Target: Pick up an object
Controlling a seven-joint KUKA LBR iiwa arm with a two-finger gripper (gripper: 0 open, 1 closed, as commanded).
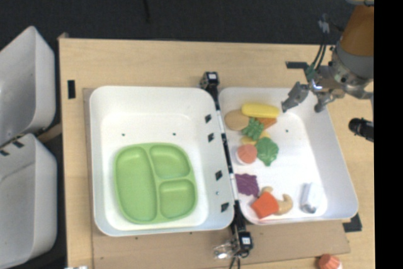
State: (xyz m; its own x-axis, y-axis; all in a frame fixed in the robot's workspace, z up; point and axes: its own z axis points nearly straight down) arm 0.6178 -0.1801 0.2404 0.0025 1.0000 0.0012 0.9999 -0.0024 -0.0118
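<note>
On the left, white left bin holds a green divided tray, lying flat. Right bin next to it: tan piece, yellow banana-like piece, green leafy bit, pink round piece, green broccoli-like piece, purple piece, orange block touching a tan curved piece, grey item. Gripper hangs over the right bin's far edge, fingers spread apart, nothing between them.
</note>
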